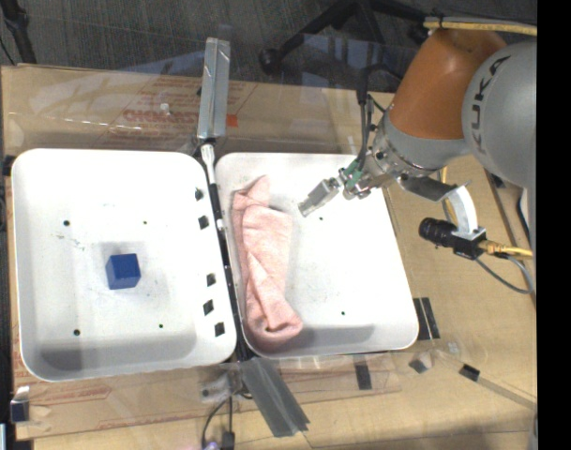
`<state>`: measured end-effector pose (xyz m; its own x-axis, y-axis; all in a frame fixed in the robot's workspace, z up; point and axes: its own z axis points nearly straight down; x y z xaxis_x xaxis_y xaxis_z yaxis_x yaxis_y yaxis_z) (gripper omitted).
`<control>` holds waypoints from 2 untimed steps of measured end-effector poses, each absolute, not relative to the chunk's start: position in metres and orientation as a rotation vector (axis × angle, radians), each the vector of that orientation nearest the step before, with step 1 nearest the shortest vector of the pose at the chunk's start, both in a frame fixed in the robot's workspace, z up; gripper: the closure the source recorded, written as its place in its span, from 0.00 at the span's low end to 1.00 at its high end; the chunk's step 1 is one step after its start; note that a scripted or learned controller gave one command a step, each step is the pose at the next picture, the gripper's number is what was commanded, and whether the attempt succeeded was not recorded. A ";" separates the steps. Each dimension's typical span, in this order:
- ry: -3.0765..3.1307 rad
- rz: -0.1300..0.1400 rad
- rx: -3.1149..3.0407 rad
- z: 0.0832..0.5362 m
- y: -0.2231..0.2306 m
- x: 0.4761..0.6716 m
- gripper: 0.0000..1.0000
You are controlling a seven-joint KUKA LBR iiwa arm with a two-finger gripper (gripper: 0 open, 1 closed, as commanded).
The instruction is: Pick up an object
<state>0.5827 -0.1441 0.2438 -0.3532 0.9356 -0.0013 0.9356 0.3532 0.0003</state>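
The gripper hangs over the upper middle of the right bin, tilted, its tip pointing toward the cloth; nothing is between its fingers, and whether they are parted or closed I cannot tell at this size. The pink cloth lies crumpled along the right bin's left wall, running from the upper left corner down toward the front, and is the nearest thing to pick. To do this step well, I judge the arm should shift left and descend onto a raised fold near the cloth's top end, where there is bulk to pinch, rather than onto a flat part. The divider between the 2 bins sits just beside the cloth and could foul a finger. A blue cube rests alone in the left bin, well apart.
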 end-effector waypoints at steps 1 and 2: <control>2.473 -0.006 1.946 0.131 -0.104 0.634 0.00; 2.478 -0.007 1.941 0.141 -0.103 0.634 1.00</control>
